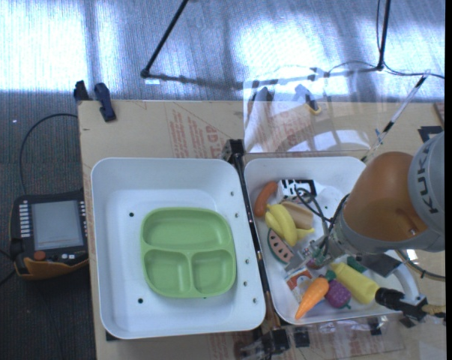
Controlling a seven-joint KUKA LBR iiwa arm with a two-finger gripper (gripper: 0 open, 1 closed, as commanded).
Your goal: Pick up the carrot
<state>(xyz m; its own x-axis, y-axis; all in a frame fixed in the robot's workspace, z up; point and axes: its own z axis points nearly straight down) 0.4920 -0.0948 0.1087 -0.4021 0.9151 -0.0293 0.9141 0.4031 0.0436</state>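
Note:
The carrot (312, 297) is orange with a small green top. It lies at a slant near the front edge of the right bin (338, 165). My gripper (318, 256) hangs just above and behind the carrot, over the cluttered middle of that bin, under the arm's orange band (383, 201). The wrist hides much of the bin's right half. Nothing can be seen held at the gripper's tip.
Beside the carrot lie purple grapes (338, 294) and a yellow bottle-like toy (357, 282). A watermelon slice (279, 247), a banana (280, 223), a hot dog (298, 214) and a sausage (264, 195) crowd the bin's left. The left bin (117, 193) holds a green divided plate (188, 250).

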